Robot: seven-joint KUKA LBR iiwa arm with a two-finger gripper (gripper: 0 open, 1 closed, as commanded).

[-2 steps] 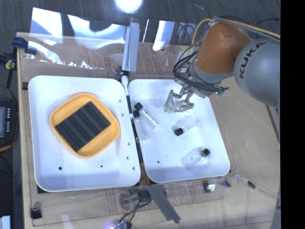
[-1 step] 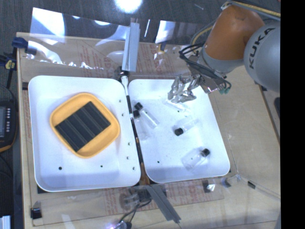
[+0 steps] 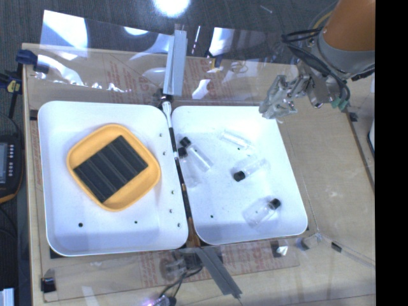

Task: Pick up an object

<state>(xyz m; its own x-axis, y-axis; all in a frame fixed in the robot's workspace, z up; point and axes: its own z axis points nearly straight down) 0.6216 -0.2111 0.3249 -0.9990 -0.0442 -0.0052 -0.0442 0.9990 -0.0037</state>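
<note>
Bench stock, as we count it.

Item 1: bins, two, white and shallow, side by side. Left bin (image 3: 57, 234) fills the left half of the frame; right bin (image 3: 217, 231) sits centre-right, the two rims touching along the middle.

Item 2: tray (image 3: 86, 152), one, orange-yellow with a dark ribbed insert, lying in the left bin, turned at a slant.

Item 3: clear vials, four, all in the right bin. Vial A (image 3: 194, 153), black cap, near the bin's left wall. Vial B (image 3: 233, 139), no dark cap that we can make out, upper middle. Vial C (image 3: 248, 169), black cap, centre. Vial D (image 3: 260, 210), black cap, lower right. All lie on their sides, apart from one another.

Item 4: gripper (image 3: 278, 102), one, upper right of the frame, hanging above the right bin's upper right corner. It carries nothing. We cannot tell how far its jaws are parted: the metal blurs against the glare.

Task's thing: none is named; we judge the vials nearest, with B and C closest to the gripper.

Risks, in our judgement:
- The vials are transparent and pale on white, so a programmed aim may miss.
- They are round and lying flat, so a touch off centre may roll one aside.
- A descent from the present spot may strike the rim.
- Vial A lies close to the wall, leaving scant room for a finger.
</note>
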